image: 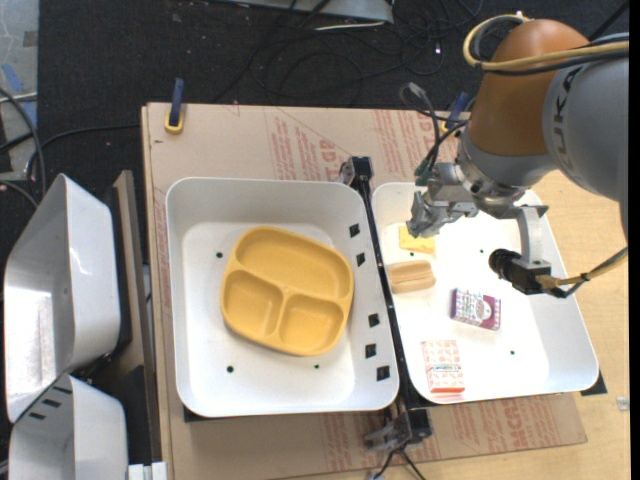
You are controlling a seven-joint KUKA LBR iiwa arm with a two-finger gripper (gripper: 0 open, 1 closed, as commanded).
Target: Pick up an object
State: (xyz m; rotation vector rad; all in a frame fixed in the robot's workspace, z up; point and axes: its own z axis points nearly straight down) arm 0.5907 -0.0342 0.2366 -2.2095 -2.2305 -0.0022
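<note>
As you look down on the tabletop [250, 133], you see two shallow white bins side by side, the left bin [190, 298] and the right bin [560, 348], touching along a dark divider between them. Your arm [560, 98] comes in from the right, its orange band above the wrist, and its end effector [428, 218] hangs over the upper left part of the right bin. You cannot tell from this angle how that tool is set, because the wrist body hides its tips.

Just below it lies a yellow block [414, 241], partly covered by the tool, so you cannot say whether the two touch. Just beneath the block sits a tan bread roll [410, 275], close to the bin's left wall. To the right of the roll, near the middle of the bin, you find a small purple carton [474, 309], lying tilted. A flat white packet with red print [443, 367] rests nearer the front edge, below the roll and carton and apart from both. A black fitting [515, 268] on a white bracket hangs off the arm above the carton.

Over in the left bin, a yellow divided plate [286, 290] with three compartments lies at the centre, set at a slant.
</note>
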